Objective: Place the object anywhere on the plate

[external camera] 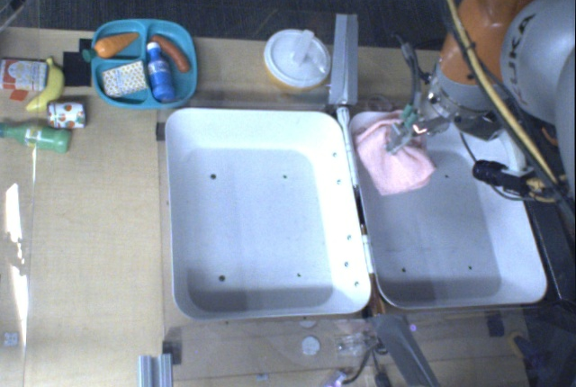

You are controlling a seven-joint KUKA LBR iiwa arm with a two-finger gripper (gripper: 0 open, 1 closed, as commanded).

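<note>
Part of the word KUKA is showing in dark letters on the grey arm [540,43] at the right edge, below its orange band; no other writing is readable, the labels on the small items being too blurred. Two white bins are sitting side by side on the desk [90,268]: the left bin [261,214] and the right bin [459,232]. One pink cloth [393,158] is lying crumpled in the far left corner of the right bin, and the hand [402,131] is reaching down onto its upper edge; whether it is pinching the fabric I cannot tell. One blue divided plate [184,61] is resting beyond the left bin, carrying toy food and a small blue bottle. One white lidded cup [297,58] is standing to the plate's right. At the desk's left edge, a yellow banana [47,86], a small can [66,114] and a green bottle [36,137] are lying close together.
</note>
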